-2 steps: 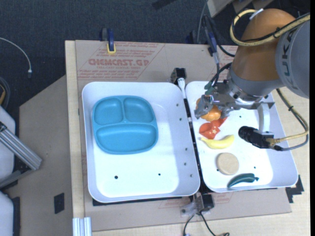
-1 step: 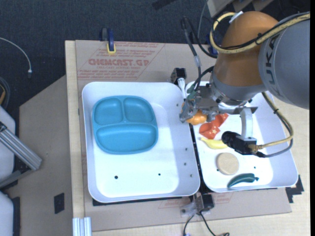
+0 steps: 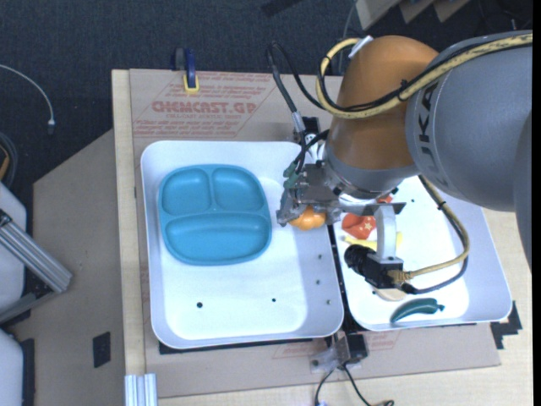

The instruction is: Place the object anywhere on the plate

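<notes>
A small, rounded orange object (image 3: 308, 219) is seen just below the gripper (image 3: 297, 206), over the left bin (image 3: 254, 311), right of the blue divided plate (image 3: 215, 214). It is seemingly pinched between the fingers, though their tips are blurred.

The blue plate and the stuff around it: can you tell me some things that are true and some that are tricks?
1. The blue plate lies in the left bin. True.
2. The plate has three compartments. True.
3. An orange object lies on the plate. False: it sits just below the gripper, right of the plate.
4. A teal object lies in the left bin. False: it lies in the right bin.
</notes>
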### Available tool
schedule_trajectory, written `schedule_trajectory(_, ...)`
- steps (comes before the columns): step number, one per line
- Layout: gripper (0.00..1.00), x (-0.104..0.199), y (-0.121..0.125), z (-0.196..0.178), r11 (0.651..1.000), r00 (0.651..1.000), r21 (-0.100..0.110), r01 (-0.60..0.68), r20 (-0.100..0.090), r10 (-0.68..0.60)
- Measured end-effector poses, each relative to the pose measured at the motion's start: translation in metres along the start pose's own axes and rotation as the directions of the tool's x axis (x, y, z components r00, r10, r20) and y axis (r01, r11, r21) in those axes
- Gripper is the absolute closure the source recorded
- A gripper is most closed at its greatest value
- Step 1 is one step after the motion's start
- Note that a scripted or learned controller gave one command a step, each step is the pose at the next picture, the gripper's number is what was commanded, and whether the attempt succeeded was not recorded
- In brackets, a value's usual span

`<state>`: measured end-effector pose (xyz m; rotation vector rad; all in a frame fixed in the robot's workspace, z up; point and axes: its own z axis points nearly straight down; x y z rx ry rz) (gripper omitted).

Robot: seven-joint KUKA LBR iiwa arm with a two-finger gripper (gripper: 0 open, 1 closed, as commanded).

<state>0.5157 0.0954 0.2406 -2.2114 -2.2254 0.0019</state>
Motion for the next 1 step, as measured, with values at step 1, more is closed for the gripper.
schedule_trajectory(1,0.00,-0.0035,0.0010,0.0001,1.000,1.000,-0.001,-0.006,0.002,0.006)
